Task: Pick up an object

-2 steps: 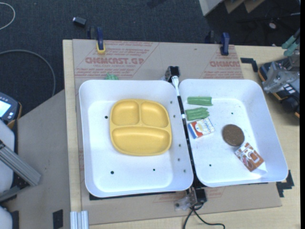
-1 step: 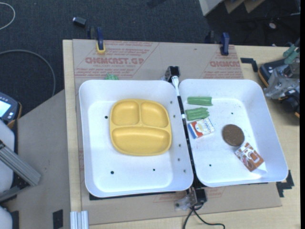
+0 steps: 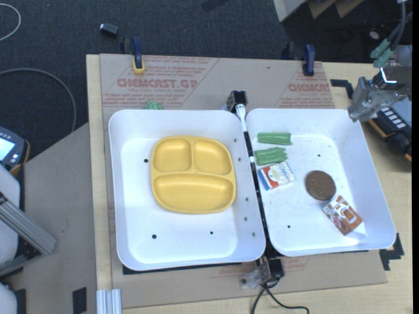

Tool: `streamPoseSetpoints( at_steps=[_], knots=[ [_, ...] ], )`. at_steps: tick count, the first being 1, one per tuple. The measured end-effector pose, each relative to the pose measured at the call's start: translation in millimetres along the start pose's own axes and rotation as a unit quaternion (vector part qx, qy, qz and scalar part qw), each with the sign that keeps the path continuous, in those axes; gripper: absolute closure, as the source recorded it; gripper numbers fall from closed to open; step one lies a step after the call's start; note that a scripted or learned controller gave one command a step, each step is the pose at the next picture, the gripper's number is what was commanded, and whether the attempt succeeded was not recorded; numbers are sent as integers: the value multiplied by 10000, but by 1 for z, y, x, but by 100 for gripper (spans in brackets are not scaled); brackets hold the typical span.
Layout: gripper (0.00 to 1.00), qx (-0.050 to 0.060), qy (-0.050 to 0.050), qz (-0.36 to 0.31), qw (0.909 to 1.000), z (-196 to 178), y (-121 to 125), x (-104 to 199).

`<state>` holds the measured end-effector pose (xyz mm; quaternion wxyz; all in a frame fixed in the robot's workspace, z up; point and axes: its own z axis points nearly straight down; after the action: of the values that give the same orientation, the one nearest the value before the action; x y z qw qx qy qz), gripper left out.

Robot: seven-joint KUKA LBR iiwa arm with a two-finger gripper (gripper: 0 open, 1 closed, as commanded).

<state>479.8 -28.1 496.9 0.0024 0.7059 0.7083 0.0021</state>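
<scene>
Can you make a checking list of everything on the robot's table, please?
Surface: brown board bearing two white bins, left bin and right bin.
Job's things: yellow divided plate in the left bin; two green pieces, small carton, brown disc and snack packet in the right.
Clutter: nothing seen.
Tool: tool at the right bin's far right corner.
Cables: black cable at the front edge.
Surroundings: dark carpet; blue clamps.

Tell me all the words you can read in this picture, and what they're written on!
"CHEMCAST GP", red, upside down, on the brown board behind the left bin.
The same red print on the board behind the right bin, partly cut off.
Carton: print too small to read.
Brown packet: print too blurred to read.
</scene>
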Motion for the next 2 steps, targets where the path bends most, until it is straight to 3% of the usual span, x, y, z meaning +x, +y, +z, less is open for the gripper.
streamPoseSetpoints(
  at_steps=[1,2],
  knots=[
    [100,-11,-20,55,10000,-41,-1,-97],
    [100,-13,-19,13,10000,-50,1,-92]
  ],
)
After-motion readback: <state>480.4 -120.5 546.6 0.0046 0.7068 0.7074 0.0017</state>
